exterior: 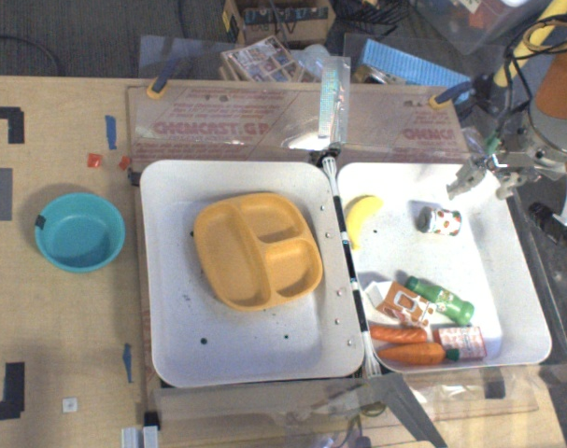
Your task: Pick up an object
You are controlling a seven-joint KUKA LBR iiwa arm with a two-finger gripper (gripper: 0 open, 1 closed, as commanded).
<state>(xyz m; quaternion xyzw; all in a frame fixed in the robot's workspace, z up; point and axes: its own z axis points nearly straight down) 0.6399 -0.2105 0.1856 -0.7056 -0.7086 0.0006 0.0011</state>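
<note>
teal bowl (79,232) on the bench (59,343) (left of both bins)

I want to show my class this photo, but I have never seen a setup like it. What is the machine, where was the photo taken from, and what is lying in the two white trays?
The photo comes from one camera fixed above a bench, looking down at a slant. The machine is a robot arm reaching in from the right; its gripper hangs over the right bin's upper edge, and nothing shows between its fingers. The left bin holds a yellow divided plate. The right bin holds a yellow banana-like toy, a small can, a green bottle, an orange packet and carrots. A blue bowl sits on the bench outside the bins. The job is to pick up an object.
</note>
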